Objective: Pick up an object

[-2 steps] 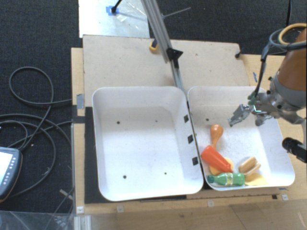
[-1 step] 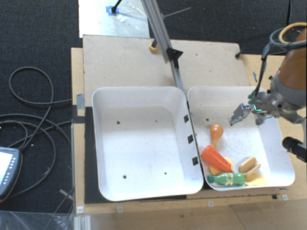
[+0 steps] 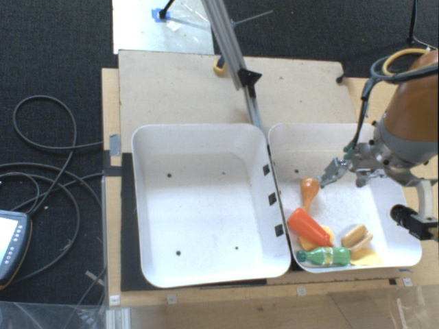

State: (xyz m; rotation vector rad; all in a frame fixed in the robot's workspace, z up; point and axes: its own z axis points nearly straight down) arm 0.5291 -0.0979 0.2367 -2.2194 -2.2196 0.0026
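Arm: the grey arm (image 3: pixel 411 125) with its orange band comes in from the right and hangs over the right bin (image 3: pixel 302 142), near that bin's middle.

Gripper: the gripper (image 3: pixel 332 173) points left and a little toward the near side, its tip just above the bin floor.

Fingers: from where I stand the two dark tips sit close and overlap, so I cannot tell if they are apart or together; nothing shows between them.

Nearest object: a small orange piece shaped like a drumstick (image 3: pixel 309 191) lies just left of and a touch nearer than the fingertips, close beside them, whether touching I cannot tell.

Its axis: it runs far to near, the rounded end toward the far side and the thin end pointing near, tilted slightly left.

Red-orange carrot (image 3: pixel 308 227): lies nearer than the drumstick, long axis slanting from far-left to near-right, against the bin's left wall.

Green bottle (image 3: pixel 324 256): lies on its side along the near rim, long axis left to right.

Hot dog bun (image 3: pixel 357 236): right of the carrot, tilted, near the bottle.

Left bin (image 3: pixel 199 142): white, sits just beside the right bin, walls touching.
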